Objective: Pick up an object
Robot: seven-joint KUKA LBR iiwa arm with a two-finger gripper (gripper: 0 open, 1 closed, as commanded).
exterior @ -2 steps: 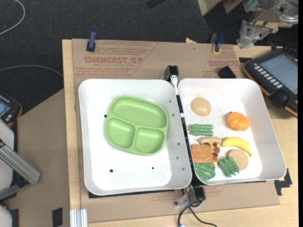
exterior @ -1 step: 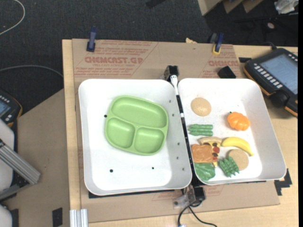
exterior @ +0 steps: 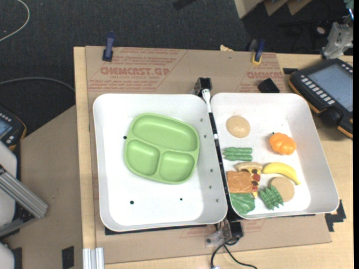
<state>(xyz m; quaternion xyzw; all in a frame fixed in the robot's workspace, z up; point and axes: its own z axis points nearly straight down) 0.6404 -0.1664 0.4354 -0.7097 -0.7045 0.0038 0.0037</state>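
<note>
Several toy foods crowd the lower part of the right bin, and that crowding is what we must plan around. Nearest the bottom of the frame, a dark green leafy piece and a green bundle lie against a brown round piece, with a pizza slice and an orange-brown piece touching them on the left. We judge a grasp here risky: fingers coming down would likely strike a neighbour or lift two things at once.

Just above, the banana lies across the cluster's upper edge, and the green beans lie a little apart near the bin's left wall. Farther up, the small orange pumpkin and the tan round piece each sit alone on bare white floor.

We would choose one of those two. The pumpkin seems best: free on all sides and plump enough to give the fingers purchase. We would come straight down over its middle.

In the left bin rests a green divided plate, too broad and flat to suit us.

As for the jaws, we cannot tell how they stand.
</note>
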